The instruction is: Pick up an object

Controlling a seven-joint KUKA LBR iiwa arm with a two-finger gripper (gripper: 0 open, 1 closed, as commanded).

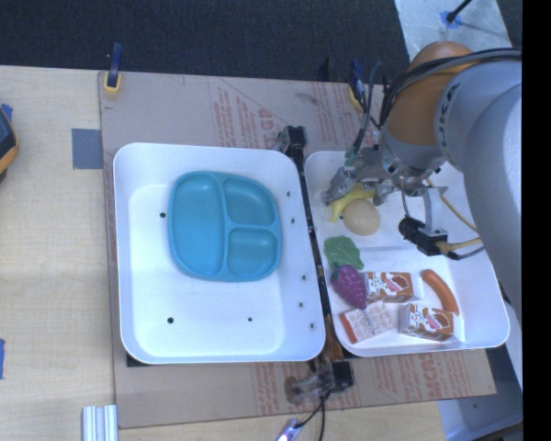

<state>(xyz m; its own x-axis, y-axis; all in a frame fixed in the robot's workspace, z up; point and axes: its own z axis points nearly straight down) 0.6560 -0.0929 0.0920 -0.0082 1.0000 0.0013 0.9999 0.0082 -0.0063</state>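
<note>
Camera view looks down on the table [55,246], where the arm [477,127] reaches over the right bin [482,283], and taking the blue divided plate [225,225] in the left bin [142,274] as landmark, all the small items lie to its right: a yellow banana [342,204] and a pale round piece [360,218] under the gripper [363,180], then green leaf [342,251], purple grapes [350,286], sausage [440,291] and snack packets [387,287]. The round piece looks light, stiff and smooth, likely to slip, so it is best taken across its middle. Wrist and cables hide the jaws, so I cannot tell how far apart they stand or whether they have anything.
</note>
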